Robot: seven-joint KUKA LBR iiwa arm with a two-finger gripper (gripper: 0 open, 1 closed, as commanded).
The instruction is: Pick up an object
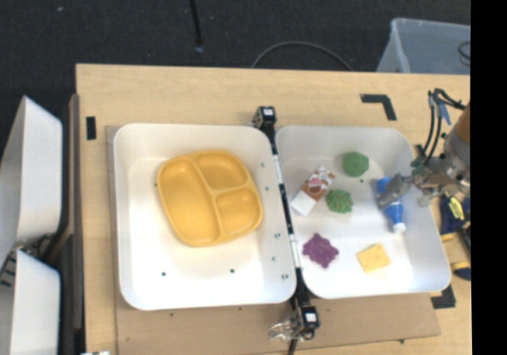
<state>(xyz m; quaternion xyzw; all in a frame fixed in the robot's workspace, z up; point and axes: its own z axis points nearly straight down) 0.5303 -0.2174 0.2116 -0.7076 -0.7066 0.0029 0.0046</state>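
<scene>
From above, the light wooden tabletop carries two shallow white bins side by side. The left white bin holds a yellow plastic plate with three compartments, lying flat and a little turned, near the middle of that bin.

Over to the right white bin, and this is where the small things are. A round green ball-like lump sits toward the far side. Nearer the divider there is a small red and white crumpled packet, and touching it on the near side a small white block. Just beside those, a knobbly green cluster. Closer to the near edge lies a purple bumpy cluster, and well apart from it to the right a flat yellow sponge-like square.

Now the arm: it comes in from the right, grey metal with cables above it, and the hand hangs low at the right side of the right bin. Right beside it lies a blue tube with a white cap, its cap end pointing toward the near edge. The hand's fingers sit just at the upper end of that tube, but I cannot tell from here whether they are spread or closed, or whether they touch the tube at all. The tube appears to rest on the bin floor.
</scene>
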